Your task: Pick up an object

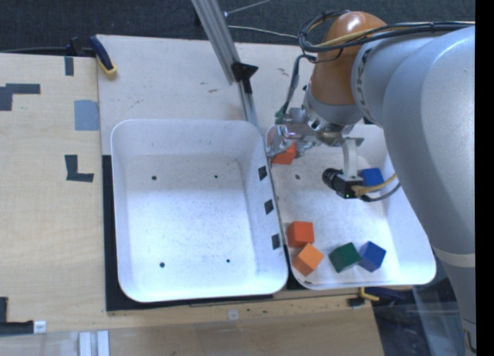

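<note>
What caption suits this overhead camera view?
Grey arm's gripper above the right bin, an orange block at its fingertips; four blocks lie below.

A single fixed camera hangs above the counter (46, 215) and looks down at a slant, far enough back to take in both white bins. The left bin (123, 192) spreads to the left of the fingers (283, 146); the right bin (409, 262) (partly under the arm (432, 92)) lies below them.

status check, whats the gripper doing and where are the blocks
Gripper over right white bin, far-left corner, an orange block at its tip; grip unconfirmed. Two orange cubes, green cube, blue cube along near edge. Nothing blocking.
</note>
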You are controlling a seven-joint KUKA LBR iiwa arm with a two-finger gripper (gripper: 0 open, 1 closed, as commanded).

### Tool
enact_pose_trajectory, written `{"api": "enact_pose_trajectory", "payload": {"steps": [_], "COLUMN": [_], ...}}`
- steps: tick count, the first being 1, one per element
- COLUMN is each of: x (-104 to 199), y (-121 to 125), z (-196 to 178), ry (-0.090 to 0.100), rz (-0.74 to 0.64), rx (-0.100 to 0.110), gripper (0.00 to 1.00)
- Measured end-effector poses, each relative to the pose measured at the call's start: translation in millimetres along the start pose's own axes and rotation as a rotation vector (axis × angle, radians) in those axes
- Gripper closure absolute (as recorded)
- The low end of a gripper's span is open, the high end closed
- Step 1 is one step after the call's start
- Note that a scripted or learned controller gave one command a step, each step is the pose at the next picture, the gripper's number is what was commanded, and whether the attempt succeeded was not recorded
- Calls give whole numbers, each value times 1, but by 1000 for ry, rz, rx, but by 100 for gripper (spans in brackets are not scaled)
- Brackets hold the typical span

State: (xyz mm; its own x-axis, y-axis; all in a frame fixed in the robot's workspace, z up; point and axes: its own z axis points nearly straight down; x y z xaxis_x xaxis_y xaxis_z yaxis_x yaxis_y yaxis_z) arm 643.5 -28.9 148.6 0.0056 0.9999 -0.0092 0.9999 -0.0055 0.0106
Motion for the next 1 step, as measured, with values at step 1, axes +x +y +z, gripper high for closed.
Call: {"api": "enact_pose_trajectory", "payload": {"steps": [1], "x": [24], "y": [7], "z": [-21], "ry": [0], "rz": [1], "rx": [-4], "gripper": [100]}}
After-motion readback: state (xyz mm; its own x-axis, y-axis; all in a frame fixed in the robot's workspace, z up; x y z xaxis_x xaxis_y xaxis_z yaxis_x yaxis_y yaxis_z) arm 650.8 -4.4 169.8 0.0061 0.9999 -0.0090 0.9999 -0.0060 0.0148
